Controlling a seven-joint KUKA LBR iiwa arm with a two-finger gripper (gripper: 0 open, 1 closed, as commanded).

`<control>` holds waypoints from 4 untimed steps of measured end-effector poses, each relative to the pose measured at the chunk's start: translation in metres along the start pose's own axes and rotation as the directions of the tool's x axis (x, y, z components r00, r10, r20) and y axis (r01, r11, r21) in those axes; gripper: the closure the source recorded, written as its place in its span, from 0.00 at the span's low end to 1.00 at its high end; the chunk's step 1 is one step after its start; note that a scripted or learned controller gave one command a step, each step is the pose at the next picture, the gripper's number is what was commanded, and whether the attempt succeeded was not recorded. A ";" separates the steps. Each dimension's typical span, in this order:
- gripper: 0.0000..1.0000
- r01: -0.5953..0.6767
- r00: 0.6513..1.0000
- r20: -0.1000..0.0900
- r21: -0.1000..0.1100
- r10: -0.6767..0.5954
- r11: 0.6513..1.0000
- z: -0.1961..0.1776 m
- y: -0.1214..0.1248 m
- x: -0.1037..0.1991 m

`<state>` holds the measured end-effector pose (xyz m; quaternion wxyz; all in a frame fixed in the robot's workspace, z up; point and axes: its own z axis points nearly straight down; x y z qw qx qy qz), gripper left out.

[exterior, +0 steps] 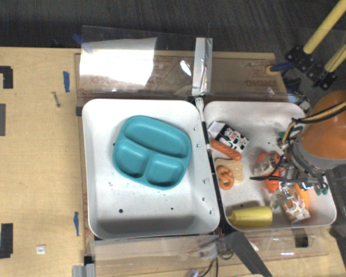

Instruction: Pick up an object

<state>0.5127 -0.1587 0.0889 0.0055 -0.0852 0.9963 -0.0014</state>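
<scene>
The arm with its orange band reaches down into the right bin from the right. My gripper sits low over a cluster of orange and white items near the bin's right front. To its left lie an orange and white packet, a pretzel-like piece, an orange carrot shape, a black and white box and a yellow cylinder. Wrist and cables hide the spot under the gripper.
The left bin holds a teal divided plate. A clear plastic shield stands behind the bins. Yellow tripod legs stand at the far right back. Cardboard bench stretches to the left.
</scene>
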 end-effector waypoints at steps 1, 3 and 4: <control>0.00 -0.105 0.994 0.002 0.001 0.105 0.994 -0.001 0.036 -0.009; 0.00 -0.073 0.997 0.001 0.002 0.073 0.997 0.000 0.039 -0.038; 0.00 -0.046 0.999 0.019 0.004 0.046 0.999 -0.002 0.036 0.004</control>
